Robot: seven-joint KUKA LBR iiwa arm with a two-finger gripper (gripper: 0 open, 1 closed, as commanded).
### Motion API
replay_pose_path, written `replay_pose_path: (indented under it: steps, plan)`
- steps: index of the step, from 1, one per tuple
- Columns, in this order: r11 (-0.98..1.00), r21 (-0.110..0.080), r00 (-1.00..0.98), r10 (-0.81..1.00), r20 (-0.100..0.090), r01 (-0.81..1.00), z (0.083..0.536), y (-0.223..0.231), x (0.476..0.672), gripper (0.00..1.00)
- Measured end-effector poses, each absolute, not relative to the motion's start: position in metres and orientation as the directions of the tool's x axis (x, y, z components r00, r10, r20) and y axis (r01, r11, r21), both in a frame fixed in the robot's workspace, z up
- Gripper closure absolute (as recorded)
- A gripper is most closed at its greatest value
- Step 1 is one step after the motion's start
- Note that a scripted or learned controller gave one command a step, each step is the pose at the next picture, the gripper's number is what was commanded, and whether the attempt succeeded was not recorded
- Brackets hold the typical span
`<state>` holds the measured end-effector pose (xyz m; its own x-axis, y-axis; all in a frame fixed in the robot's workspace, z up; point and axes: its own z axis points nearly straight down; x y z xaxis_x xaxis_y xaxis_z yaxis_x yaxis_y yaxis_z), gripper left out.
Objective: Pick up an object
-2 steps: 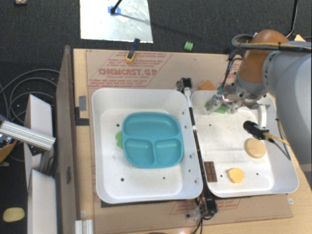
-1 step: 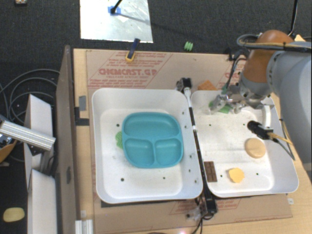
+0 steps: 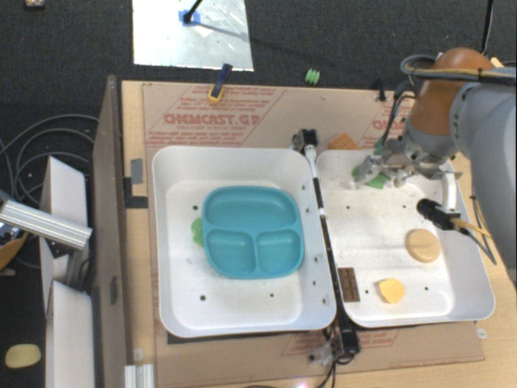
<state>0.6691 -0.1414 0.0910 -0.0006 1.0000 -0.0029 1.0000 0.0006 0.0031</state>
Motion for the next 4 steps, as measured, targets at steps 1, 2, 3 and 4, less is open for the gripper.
replay_pose_path:
  steps: [1, 2, 3, 4]
  plan:
    - [0.0, 0.003, 0.0, 1.0, -0.002, 1.0, 0.102, -0.155, 0.669, 0.0]
    - [-0.001, 0.002, 0.001, 1.0, -0.003, 1.0, 0.085, -0.194, 0.668, 0.0]
    - [0.0, 0.004, 0.0, 1.0, -0.003, 1.0, 0.107, -0.207, 0.66, 0.0]
    - [0.007, 0.002, -0.007, 1.0, -0.001, 1.0, 0.084, -0.171, 0.67, 0.0]
